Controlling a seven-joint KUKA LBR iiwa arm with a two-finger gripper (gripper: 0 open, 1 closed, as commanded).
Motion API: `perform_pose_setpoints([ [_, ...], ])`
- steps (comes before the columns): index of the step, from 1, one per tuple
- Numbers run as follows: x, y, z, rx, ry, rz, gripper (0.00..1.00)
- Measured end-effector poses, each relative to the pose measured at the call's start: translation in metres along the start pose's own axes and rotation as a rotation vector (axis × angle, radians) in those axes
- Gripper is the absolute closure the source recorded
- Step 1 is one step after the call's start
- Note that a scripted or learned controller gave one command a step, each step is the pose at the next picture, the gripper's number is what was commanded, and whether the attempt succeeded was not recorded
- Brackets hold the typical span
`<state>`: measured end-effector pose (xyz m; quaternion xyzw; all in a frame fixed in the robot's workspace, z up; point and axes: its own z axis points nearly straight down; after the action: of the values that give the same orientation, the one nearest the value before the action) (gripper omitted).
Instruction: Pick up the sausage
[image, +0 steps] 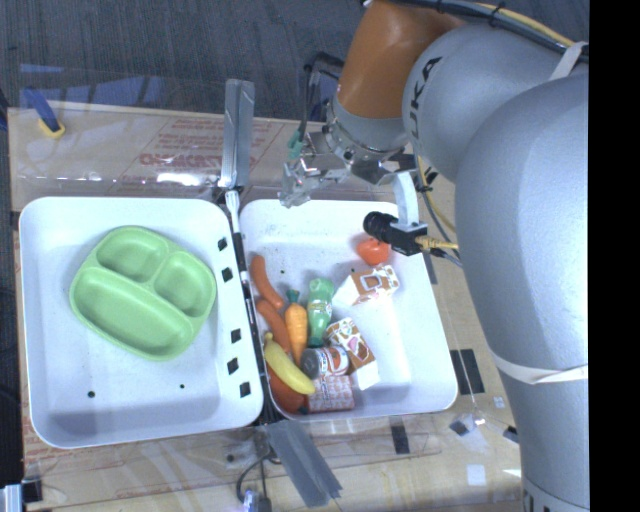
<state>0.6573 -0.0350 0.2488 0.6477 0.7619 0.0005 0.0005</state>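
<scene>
**Sausage pick: tool above the far rim of the right bin**

We locate the long reddish-brown sausage (262, 283) against the left wall of the shallow white right bin (420, 385), just left of the orange carrot (296, 327). Wall and carrot confine its sides; only from above is it open. The tool (300, 178) hangs over this bin's far rim, well apart from the sausage, holding nothing; we cannot tell its finger spacing.
</scene>
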Motion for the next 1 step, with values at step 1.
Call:
perform_pose_setpoints([
  [1,0.0006,0.0,-0.1046,-0.001,0.0,-0.104,1.0],
])
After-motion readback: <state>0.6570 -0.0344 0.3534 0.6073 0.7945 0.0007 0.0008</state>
